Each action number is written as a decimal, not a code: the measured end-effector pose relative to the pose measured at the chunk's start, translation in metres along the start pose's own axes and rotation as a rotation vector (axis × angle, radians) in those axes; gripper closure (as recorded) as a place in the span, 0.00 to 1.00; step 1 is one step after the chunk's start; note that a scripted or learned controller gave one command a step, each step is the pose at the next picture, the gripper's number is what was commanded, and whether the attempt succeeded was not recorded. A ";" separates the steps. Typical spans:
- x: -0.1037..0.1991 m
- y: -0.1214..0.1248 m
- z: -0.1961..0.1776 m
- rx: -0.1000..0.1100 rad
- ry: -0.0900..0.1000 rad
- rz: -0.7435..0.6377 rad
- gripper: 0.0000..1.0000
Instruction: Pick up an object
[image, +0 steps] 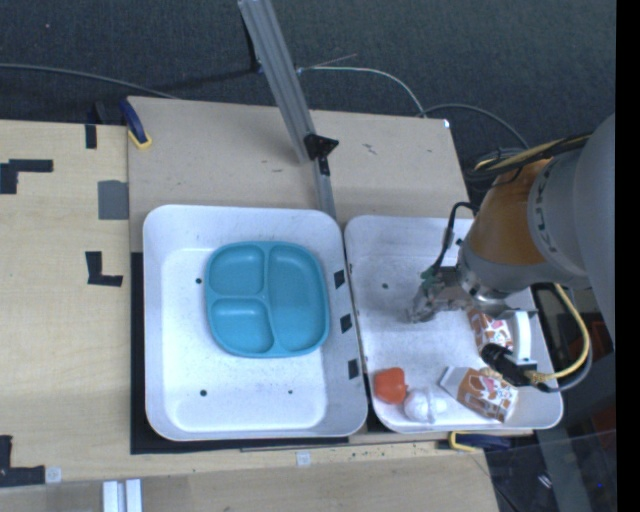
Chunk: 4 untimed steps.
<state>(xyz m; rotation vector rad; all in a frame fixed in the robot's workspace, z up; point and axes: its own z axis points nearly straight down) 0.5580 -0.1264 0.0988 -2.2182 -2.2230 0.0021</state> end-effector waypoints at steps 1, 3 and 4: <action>-0.006 -0.001 -0.061 -0.006 -0.001 0.001 1.00; -0.016 0.002 -0.135 -0.003 0.000 0.001 1.00; 0.048 0.001 -0.132 -0.001 0.002 -0.005 1.00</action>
